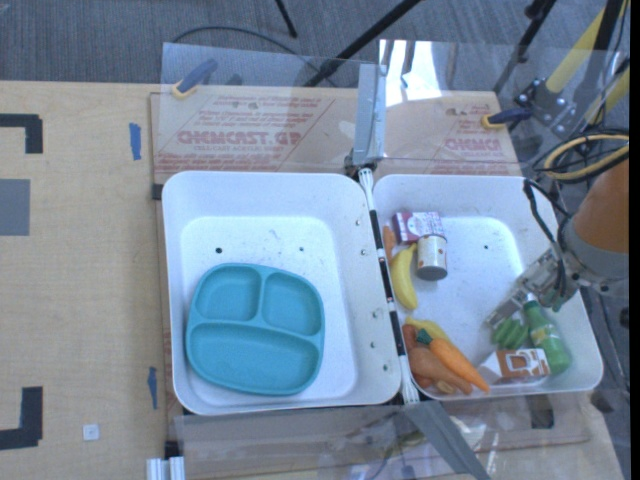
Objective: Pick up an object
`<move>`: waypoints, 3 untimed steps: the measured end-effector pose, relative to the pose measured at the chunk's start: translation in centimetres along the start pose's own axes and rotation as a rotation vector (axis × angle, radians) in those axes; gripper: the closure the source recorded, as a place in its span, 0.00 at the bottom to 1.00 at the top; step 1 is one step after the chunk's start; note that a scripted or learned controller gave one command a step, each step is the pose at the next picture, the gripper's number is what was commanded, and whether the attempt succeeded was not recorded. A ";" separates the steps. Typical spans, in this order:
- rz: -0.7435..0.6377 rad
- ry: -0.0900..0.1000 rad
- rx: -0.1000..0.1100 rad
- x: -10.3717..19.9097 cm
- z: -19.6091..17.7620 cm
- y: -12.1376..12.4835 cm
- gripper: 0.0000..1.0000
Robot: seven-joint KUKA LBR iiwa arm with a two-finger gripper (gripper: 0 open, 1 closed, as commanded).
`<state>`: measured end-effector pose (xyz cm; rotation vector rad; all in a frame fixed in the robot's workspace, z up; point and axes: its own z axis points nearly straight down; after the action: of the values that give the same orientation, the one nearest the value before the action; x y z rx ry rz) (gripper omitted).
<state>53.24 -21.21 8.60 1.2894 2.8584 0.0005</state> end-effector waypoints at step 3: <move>-0.178 0.002 0.000 5.8 -6.9 3.5 0.00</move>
<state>51.95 -14.51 15.44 1.0304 2.9634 0.0014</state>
